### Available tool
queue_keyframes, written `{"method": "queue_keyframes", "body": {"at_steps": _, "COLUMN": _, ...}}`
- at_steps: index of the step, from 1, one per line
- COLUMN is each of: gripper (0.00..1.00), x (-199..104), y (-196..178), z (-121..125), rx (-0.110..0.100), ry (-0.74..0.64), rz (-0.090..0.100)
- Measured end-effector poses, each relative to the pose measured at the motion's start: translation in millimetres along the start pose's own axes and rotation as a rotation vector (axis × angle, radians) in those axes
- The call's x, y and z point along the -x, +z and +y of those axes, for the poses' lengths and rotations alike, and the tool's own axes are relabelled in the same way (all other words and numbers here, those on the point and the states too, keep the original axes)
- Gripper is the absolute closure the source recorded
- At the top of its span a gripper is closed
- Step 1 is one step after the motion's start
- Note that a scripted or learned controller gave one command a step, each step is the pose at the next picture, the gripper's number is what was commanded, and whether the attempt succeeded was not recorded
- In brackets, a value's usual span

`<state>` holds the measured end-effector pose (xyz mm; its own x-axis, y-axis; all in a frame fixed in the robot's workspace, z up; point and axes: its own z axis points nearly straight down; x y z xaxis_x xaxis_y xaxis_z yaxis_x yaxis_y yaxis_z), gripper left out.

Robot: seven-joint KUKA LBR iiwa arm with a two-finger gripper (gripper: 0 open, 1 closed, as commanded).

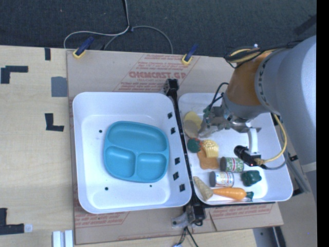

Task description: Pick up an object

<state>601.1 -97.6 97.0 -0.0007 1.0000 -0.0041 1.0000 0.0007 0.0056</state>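
Note:
The right bin (275, 138) holds a heap of toy food. A pale yellow round piece (192, 121) lies at its left wall, with a small green piece (193, 145) below it. A yellow ridged piece (209, 147) rests on an orange-brown chunk (207, 162). Two small cans (232, 164) (222, 178) lie on their sides beside a dark green lump (252, 177). A carrot (230, 193) and a beige piece (202, 188) lie along the front wall. My gripper (207, 125) hangs low in this bin, just right of the pale yellow piece and above the ridged one.
The left bin (87, 138) holds a blue divided tray (136, 151). A black divider (176, 133) runs between the bins. The arm's grey body and orange band (247, 81) cover the right bin's upper right part. Cables loop beside the wrist.

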Motion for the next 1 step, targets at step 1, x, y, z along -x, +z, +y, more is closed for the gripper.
{"method": "queue_keyframes", "body": {"at_steps": 1, "gripper": 0.0, "x": 0.2, "y": 0.7, "z": -0.3, "rx": -0.001, "ry": 0.0, "rz": 0.0}}
